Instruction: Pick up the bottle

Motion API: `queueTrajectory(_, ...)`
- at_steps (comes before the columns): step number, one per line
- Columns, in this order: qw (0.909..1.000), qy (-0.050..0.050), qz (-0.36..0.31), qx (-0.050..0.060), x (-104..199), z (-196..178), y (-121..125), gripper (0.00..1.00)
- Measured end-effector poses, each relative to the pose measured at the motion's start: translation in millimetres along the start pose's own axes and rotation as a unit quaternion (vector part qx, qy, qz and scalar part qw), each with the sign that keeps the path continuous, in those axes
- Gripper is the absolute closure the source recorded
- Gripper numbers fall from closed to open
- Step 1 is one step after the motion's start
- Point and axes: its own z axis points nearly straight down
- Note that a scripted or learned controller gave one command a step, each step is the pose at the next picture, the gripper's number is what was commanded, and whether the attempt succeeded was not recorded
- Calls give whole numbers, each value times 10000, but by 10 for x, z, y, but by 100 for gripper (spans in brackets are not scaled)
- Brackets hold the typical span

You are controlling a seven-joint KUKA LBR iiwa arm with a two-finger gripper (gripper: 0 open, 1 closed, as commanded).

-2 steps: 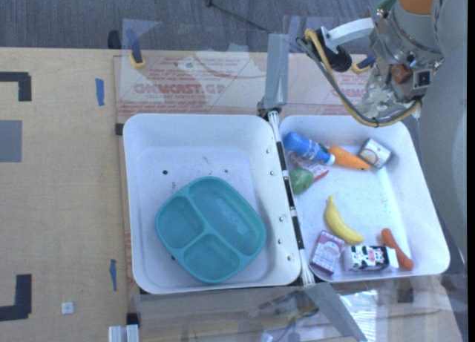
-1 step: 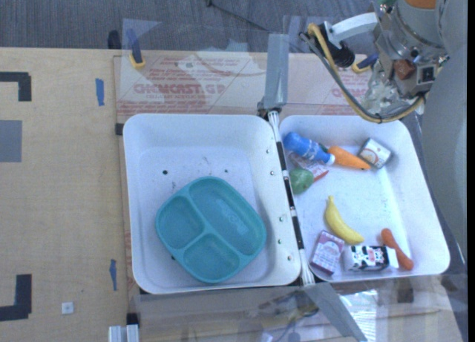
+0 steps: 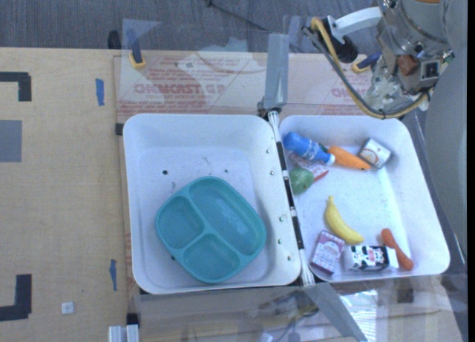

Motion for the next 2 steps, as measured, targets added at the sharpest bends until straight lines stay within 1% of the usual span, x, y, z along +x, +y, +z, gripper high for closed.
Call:
queueTrajectory(1, 10000, -3, -71, -33, 5, -55, -531, 100)
queueTrajectory(2, 9843, -18, -1766, -36, 486, 98, -273, 100)
